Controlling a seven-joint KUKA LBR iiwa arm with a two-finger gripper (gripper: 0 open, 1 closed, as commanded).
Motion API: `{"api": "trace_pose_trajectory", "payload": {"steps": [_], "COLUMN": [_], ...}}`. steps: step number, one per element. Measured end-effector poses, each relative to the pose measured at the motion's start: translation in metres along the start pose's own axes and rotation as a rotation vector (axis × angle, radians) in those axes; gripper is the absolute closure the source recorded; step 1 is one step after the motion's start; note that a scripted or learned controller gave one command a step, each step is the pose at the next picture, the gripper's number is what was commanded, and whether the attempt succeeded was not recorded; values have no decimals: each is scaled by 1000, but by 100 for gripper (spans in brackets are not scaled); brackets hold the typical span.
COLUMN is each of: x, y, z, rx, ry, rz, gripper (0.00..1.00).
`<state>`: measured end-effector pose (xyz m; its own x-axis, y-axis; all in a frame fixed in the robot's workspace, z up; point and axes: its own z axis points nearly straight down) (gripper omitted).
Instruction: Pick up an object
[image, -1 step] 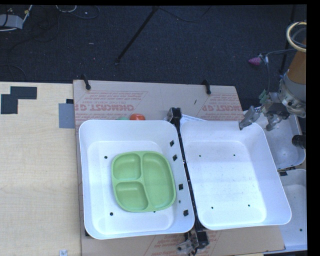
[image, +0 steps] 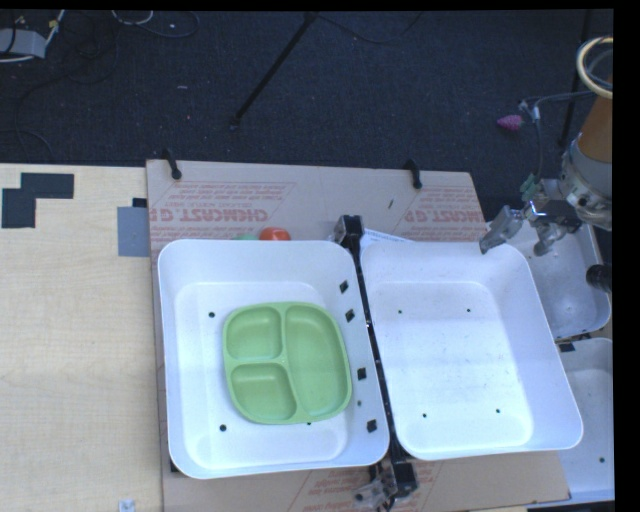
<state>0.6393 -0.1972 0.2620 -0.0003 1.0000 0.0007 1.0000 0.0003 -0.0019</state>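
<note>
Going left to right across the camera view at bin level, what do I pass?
Left bin → green divided tray lying in it → black clips at the seam between the bins → right bin → gripper past its far right corner.

Lime-green divided plate (image: 287, 362) in the left white bin (image: 190, 300). The right bin (image: 540, 400) is white too. Bench (image: 70, 350) is pale wood with dark grey patches.

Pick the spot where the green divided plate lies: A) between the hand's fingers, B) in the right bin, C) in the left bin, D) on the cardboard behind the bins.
C: the green divided plate lies flat on the floor of the left bin, apart from the hand.
</note>
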Motion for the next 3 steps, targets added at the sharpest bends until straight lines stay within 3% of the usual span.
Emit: {"api": "trace_pose_trajectory", "payload": {"steps": [1, 3], "x": [0, 10], "y": [-5, -6], "z": [63, 154], "rx": [5, 4], "ry": [1, 1], "rz": [0, -1], "gripper": [0, 0]}}
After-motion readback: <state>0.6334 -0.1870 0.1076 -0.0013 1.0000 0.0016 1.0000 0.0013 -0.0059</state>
